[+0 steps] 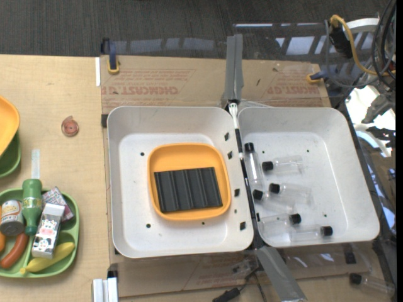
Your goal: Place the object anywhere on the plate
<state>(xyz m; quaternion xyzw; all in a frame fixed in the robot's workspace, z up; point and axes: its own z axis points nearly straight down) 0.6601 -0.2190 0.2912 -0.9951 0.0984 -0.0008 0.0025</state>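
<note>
A: Left bin, what's in it?
B: Orange plate, roughly central. Dark grey ribbed slab lies flat on it, inside the rim, long side running left to right.
A: What is the slab?
B: Hard to say at this resolution, possibly a grooved rubber or plastic pad. Four ridges or so.
A: Right bin?
B: Clear vials with black caps, scattered lying down, mostly in the left and near half. One lies along the wall nearest the left bin.
A: Around the bins?
B: Cardboard sheet under both. On the bench, well to the left: green tray of toy food, a small pink disc, and the edge of an orange bowl.
</note>
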